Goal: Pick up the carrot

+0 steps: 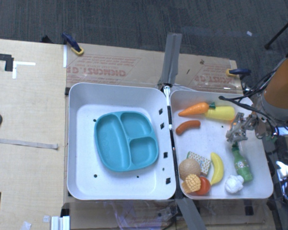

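Carrot (194, 109) lies at the far edge of the right bin (263, 192), near its far-left corner, tip touching a yellow bottle (222, 113). Gripper (237, 132) hangs over the bin's right side w/ nothing in it; can't tell how its grip is set. Green bottle (241, 164) just below it.

Crowded right bin, with open floor in its middle.

Taking the carrot (194, 109) as landmark: a yellow bottle (222, 113) lies just to its right, nearly touching, and a sausage (187, 126) lies just below it, so those sides are tight. The bin wall (203, 94) runs close above. Beyond the sausage, bare white floor opens toward the gripper (237, 132). Further down, the banana (217, 168), green bottle (241, 164) and other toys cluster, well apart.
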